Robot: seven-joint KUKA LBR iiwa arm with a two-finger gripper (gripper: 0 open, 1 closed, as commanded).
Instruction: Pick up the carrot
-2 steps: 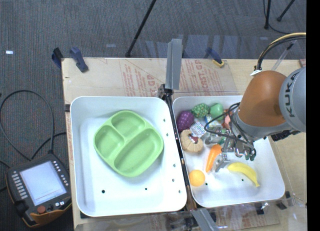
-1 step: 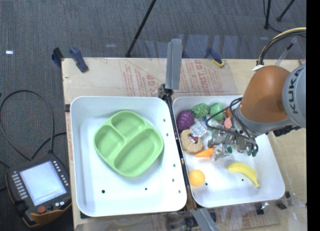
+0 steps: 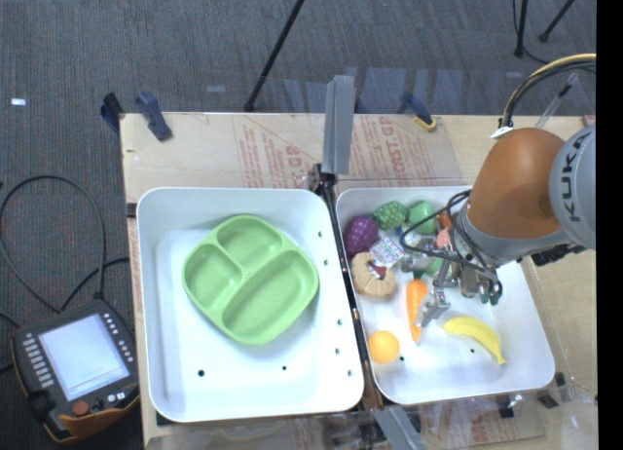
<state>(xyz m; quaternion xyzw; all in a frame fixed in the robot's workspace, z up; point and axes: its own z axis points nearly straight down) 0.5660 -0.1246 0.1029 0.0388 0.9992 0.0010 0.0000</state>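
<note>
**A:** What is on the left side?

**B:** A teach pendant (image 3: 73, 365) lies on the floor beside the bench. The left bin (image 3: 156, 243) holds a green divided plate (image 3: 251, 278), tilted slightly.

**A:** And the right bin (image 3: 531, 365)?

**B:** Along its left part are purple grapes (image 3: 360, 235), a doughnut-like pastry (image 3: 374, 277) and an orange (image 3: 384, 347). Green toy vegetables (image 3: 404, 214) sit near the top wall.

**A:** Where is the carrot (image 3: 416, 306)?

**B:** Near the bin's middle, lying on the floor, roughly upright in the view, between the pastry and a banana (image 3: 475, 336).

**A:** And the gripper (image 3: 435, 307)?

**B:** It hangs just right of the carrot, its tips very close beside it. The carrot is not between the fingers; they hold nothing, and whether they are spread or closed I cannot tell
</note>
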